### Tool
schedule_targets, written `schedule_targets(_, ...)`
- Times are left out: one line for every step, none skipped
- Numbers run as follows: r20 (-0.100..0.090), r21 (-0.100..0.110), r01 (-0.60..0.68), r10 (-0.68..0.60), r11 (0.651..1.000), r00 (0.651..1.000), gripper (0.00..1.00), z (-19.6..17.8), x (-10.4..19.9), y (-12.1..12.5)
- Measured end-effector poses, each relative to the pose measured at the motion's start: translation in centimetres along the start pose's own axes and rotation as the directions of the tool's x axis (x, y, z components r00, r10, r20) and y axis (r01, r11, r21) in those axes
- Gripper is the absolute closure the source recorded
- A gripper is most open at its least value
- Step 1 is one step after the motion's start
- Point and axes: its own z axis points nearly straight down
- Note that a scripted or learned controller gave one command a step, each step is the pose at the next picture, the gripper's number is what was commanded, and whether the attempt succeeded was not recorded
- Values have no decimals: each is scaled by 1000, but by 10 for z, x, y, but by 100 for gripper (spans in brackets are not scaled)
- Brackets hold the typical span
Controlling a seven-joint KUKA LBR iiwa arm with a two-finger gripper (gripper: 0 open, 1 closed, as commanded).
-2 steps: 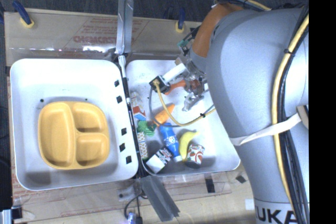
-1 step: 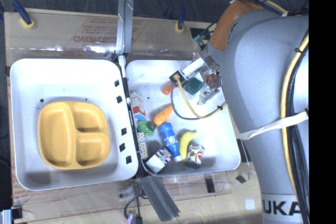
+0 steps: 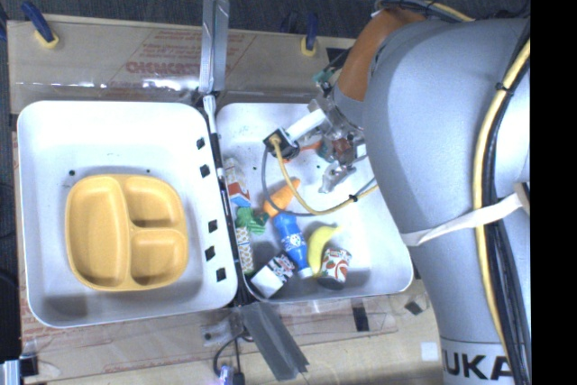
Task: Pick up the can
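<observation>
Overhead, the end effector [image 3: 338, 160] hangs in the right bin [image 3: 245, 123]; whether it is spread or pressed together, I cannot tell. Below it, near the bin's front wall, sits the can [image 3: 334, 266], touching a banana [image 3: 320, 244]. A blue bottle [image 3: 291, 235] lies beside those, lower left of the end effector. Far left, a yellow tray [image 3: 126, 232] rests in the left bin [image 3: 45, 131].

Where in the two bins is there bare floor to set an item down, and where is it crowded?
Left bin: bare floor borders the yellow divided tray, widest above it. Right bin: bare near the top-left corner, beside the gripper. Its lower half is crowded: blue bottle, banana, can, other small items.
</observation>
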Motion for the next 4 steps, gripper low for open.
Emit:
schedule_targets(2, 3, 7, -7, 1000, 1000, 100, -10, 1, -1)
schedule_targets(-1, -3, 171, -171, 985, 985, 100, -113, -19, -70)
schedule_targets(1, -1, 144, -144, 990, 990, 100, -64, -105, -79)
schedule_targets(1, -2, 144, -144, 990, 990, 0, -64, -104, -79)
